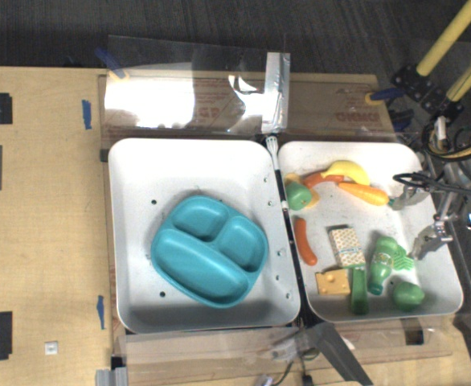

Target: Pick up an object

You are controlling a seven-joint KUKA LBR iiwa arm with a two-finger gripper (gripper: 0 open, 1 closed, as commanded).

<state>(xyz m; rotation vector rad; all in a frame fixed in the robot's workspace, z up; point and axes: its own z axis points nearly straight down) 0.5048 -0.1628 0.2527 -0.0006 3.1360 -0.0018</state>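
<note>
Candidate picks all sit in the right white bin (452, 292): yellow plastic banana (345, 170), orange carrot-shaped toy (364, 192), green toy bottle (380, 261), tan cheese wedge (333, 281). Gripper (430, 240) is at the bin's right edge, just beside the green pieces; its state: can't tell. Risk: green items touch, so a grab may clip two or skid off. Teal sectioned plastic tray (210, 250) sits in left bin (131, 215).

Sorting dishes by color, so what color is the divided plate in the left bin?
Teal blue; the plate shows clearly in the camera view.
</note>
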